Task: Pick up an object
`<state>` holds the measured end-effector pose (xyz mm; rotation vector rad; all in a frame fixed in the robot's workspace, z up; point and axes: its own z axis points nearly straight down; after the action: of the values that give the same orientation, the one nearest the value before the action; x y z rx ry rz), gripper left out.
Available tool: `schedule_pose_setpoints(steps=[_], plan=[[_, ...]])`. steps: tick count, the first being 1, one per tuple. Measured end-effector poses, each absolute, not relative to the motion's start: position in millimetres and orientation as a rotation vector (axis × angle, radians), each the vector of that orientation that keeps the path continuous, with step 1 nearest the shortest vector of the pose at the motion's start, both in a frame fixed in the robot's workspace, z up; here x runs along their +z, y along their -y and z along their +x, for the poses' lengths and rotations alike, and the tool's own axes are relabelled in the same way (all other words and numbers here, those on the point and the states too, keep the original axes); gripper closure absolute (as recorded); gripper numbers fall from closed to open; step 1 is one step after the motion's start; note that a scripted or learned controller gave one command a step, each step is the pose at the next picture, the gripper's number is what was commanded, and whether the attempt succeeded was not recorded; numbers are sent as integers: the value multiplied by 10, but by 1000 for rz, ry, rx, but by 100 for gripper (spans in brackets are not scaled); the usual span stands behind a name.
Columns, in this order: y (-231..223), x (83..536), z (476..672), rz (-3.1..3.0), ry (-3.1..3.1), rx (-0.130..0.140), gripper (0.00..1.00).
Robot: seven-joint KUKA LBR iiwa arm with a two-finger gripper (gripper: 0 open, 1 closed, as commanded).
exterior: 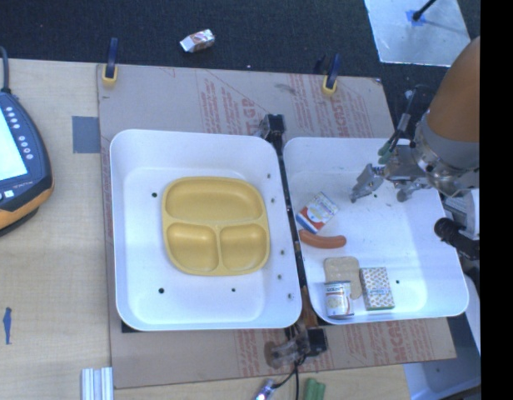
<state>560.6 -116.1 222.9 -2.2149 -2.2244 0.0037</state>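
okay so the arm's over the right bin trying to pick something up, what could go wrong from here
1. The tan slice, the can and the patterned box sit packed together at the near wall of the right bin, so a grab there may nudge or catch a neighbour.
2. The sausage and small packet lie close to the divider between the bins; the pincer could bump that wall.
3. The sausage is round and may roll away.
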Motion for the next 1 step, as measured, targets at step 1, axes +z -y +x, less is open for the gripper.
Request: schedule_pose_setpoints(steps=[1], plan=[[1183, 1041, 4968, -2213, 2225, 5, 0]])
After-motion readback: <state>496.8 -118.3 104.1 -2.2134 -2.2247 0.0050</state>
